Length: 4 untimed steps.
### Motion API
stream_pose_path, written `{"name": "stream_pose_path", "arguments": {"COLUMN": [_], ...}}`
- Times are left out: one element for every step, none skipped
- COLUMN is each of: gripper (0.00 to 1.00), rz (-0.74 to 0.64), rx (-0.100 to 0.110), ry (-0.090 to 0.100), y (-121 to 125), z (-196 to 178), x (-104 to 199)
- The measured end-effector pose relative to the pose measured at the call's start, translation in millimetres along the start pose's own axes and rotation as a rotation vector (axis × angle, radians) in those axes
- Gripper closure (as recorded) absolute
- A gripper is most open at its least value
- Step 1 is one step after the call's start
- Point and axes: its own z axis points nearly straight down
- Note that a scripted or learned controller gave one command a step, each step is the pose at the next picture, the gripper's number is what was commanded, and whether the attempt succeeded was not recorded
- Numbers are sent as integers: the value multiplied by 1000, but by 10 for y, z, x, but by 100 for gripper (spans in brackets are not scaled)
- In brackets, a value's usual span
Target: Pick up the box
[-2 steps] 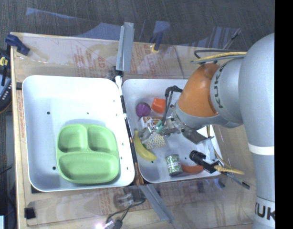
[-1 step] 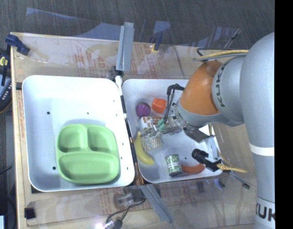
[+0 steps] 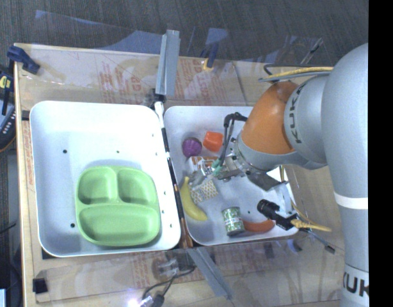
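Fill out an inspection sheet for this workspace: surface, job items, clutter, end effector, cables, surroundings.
Surface: wooden bench carrying a left bin and a right bin, both white, side by side.
Job's things: speckled box lying in the right bin, next to the banana.
Clutter: green divided plate in the left bin; banana, purple item, orange item, green can and red item in the right bin.
Grippers: end effector low in the right bin, just above the box.
Cables: yellow cable running over the arm.
Surroundings: dark carpet beyond the bench; blue clamp at its far left corner.
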Motion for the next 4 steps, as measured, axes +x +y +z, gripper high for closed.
{"name": "stream_pose_path", "arguments": {"gripper": [0, 100, 100, 100], "rz": [-8, -13, -269, 267], "rx": [-11, -13, -4, 2], "ry": [-10, -9, 1, 4], "y": [35, 47, 72, -87], "z": [144, 38, -1853, -1296], "x": [296, 297, 1011, 1036]}}
